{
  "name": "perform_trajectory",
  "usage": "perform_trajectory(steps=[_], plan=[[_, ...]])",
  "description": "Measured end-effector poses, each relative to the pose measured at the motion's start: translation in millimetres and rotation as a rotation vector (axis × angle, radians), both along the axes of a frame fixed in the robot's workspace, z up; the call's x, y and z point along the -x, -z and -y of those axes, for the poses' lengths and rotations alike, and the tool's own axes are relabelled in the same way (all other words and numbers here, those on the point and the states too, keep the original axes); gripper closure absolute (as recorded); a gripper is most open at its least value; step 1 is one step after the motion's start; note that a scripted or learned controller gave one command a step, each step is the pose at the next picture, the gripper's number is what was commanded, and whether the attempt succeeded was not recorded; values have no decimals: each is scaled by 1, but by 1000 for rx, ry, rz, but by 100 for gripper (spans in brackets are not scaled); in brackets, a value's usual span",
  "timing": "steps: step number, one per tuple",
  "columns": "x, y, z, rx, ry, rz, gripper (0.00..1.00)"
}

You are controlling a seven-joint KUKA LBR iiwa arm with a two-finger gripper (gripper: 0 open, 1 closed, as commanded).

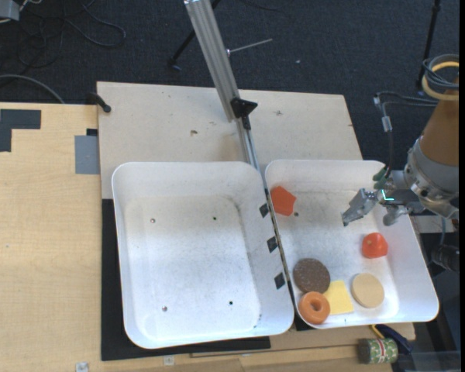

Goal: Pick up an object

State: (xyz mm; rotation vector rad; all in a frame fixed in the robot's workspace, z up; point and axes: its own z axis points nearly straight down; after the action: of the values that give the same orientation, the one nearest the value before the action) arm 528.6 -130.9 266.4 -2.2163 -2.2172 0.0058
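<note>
The pincer (374, 208) was seen spread wide, empty, above the right bin (333, 173), just beside the red object (374, 245). A closing off-centre could have nudged it aside.

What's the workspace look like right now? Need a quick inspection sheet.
Surface: bench bearing left bin and right bin side by side.
Job's things: all in the right bin: orange block by its left wall, red ball, brown disc, orange ring, yellow piece, tan disc.
Clutter: small green can beyond the right bin's near edge.
Grippers: gripper open over the right bin, above the red ball, holding nothing.
Cables: loose cables on the dark floor, top left.
Surroundings: metal rail slanting over the bench; wooden table at left.
</note>
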Motion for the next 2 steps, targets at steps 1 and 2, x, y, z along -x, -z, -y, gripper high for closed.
perform_trajectory(steps=[1,2], plan=[[0,-2,1,1,4,5,0],[7,57,8,0,1,-2,0]])
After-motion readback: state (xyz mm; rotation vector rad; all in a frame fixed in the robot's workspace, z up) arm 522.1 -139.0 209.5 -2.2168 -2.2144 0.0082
